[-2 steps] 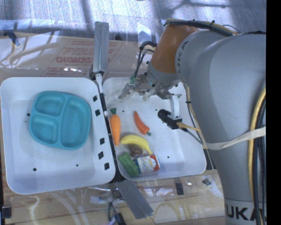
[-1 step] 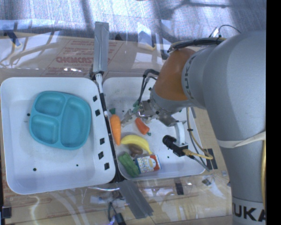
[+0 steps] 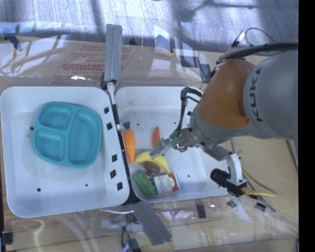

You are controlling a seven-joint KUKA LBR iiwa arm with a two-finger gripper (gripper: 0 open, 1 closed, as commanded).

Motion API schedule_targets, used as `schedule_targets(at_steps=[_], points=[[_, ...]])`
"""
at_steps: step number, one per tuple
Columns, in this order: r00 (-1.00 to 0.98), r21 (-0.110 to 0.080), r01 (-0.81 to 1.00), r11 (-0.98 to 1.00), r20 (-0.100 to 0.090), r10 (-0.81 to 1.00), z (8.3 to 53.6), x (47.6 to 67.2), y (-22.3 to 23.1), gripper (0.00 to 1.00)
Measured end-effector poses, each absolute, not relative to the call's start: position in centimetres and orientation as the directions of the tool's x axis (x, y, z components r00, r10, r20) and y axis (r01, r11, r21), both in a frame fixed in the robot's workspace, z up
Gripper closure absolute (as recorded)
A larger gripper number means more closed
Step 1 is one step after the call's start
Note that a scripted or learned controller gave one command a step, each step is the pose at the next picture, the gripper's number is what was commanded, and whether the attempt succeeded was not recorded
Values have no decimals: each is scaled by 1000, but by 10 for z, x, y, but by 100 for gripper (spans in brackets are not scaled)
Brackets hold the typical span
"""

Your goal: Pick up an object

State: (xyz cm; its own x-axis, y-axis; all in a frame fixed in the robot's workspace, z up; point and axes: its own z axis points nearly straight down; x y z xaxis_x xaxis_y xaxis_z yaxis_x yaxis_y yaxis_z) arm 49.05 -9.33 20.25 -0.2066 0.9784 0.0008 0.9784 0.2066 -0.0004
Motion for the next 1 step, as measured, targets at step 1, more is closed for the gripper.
schedule_targets(at_steps=[1], points=[[-90, -3, 996, 90, 0, 996, 225, 512, -130, 0]])
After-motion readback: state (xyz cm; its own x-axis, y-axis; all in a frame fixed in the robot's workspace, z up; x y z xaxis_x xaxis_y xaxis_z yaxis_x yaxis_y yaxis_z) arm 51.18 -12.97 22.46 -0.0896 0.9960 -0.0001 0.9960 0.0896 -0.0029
